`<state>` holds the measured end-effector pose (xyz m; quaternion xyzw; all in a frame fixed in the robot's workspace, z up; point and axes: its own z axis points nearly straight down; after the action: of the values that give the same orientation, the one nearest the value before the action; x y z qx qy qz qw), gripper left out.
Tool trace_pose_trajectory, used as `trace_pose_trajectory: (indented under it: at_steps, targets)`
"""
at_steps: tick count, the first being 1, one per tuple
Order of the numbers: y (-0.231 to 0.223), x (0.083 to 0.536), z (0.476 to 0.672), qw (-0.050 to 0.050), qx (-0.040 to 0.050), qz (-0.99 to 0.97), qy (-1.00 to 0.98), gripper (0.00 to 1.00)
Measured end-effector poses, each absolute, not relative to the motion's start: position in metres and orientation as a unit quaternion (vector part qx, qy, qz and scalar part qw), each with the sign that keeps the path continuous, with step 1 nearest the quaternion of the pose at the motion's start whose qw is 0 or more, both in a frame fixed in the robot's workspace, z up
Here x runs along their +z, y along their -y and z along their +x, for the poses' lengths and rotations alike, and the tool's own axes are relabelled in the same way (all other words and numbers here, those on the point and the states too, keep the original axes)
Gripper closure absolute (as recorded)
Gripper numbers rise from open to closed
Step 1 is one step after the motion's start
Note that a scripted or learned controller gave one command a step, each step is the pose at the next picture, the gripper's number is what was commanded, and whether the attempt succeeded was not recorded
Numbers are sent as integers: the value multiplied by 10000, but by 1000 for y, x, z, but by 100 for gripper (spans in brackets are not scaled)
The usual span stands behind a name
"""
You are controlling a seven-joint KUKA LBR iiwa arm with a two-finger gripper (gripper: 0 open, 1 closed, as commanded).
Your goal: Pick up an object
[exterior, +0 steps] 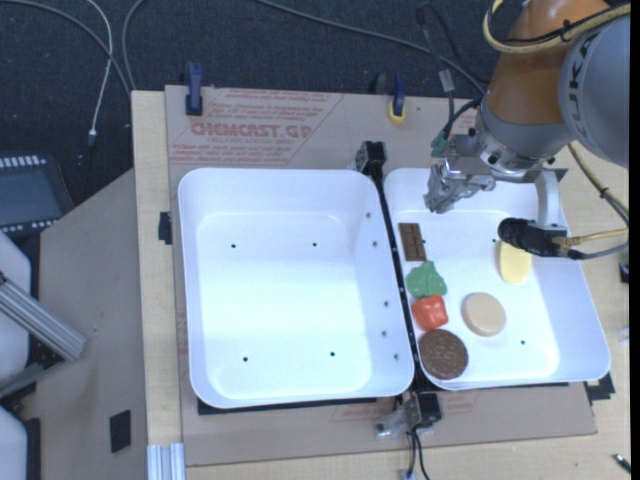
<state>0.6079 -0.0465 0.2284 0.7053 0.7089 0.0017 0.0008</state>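
Observation:
My gripper (pixel 441 199) hangs over the far left part of the right bin (pixel 560 353), and nothing shows between its fingers. Below it lie a brown chocolate bar (pixel 411 241), a green leafy piece (pixel 427 279), a red-orange piece (pixel 431 313), a round dark brown cookie (pixel 443 353) and a round beige disc (pixel 484 314). A pale yellow piece (pixel 514 264) lies to the right, partly hidden by the robot's sensor.
The left bin (pixel 280 193) sits beside the right one, with a black divider clip (pixel 372 155) at the far end between them. Blue clamps (pixel 193 76) hold a cardboard sheet at the back of the bench.

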Motion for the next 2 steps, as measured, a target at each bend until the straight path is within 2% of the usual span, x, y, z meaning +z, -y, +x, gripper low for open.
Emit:
trace_pose_trajectory:
  at_steps: [1,2]
  targets:
    - [-4,221,622,-3,5,7056,-7087,100]
    - [12,284,643,23,23,6886,-7252,100]
